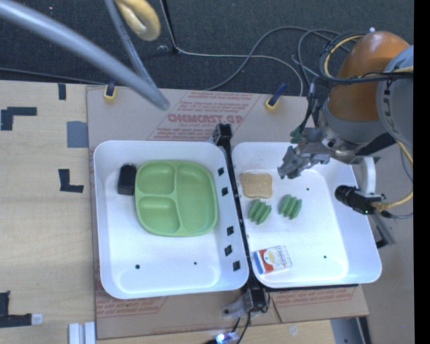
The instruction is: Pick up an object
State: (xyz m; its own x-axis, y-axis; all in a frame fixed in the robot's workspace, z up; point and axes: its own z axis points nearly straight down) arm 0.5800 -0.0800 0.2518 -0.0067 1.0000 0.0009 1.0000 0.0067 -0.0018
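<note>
The gripper hangs near the right bin's far edge, nothing visible between its fingers, probably aiming at the tan piece just beside it.

You're looking at a robotics lab: two white bins clipped to a cardboard sheet on a taped-up bench, loose cables trailing over dark carpet.

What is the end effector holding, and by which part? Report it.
Nothing is seen held. The end effector hangs over the right bin, apart from the tan slice and the green pieces.
</note>
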